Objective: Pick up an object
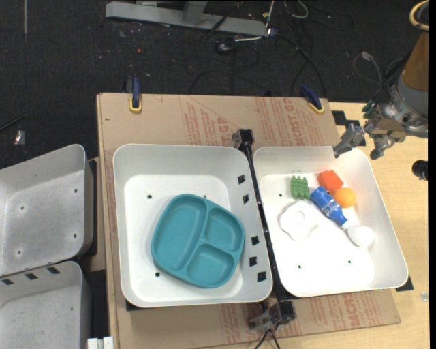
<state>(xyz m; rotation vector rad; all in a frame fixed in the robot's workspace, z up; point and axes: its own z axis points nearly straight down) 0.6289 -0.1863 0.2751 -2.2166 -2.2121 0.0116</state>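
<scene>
My gripper (361,146) hovers over the far right corner of the right bin (327,276), its two fingers spread open with nothing between them. Below it in that bin lie an orange block (330,180), an orange ball (346,197), a blue and white bottle (331,208), a green toothed piece (298,187), a white ball (361,236) and a flat white object (297,221). The left bin (136,170) holds a teal divided plate (197,240).
Both bins rest on a cardboard sheet (184,116) clamped at its far edge. Two spare white bin lids (41,198) lie to the left. Cables and a metal bar (184,17) cross the dark floor behind.
</scene>
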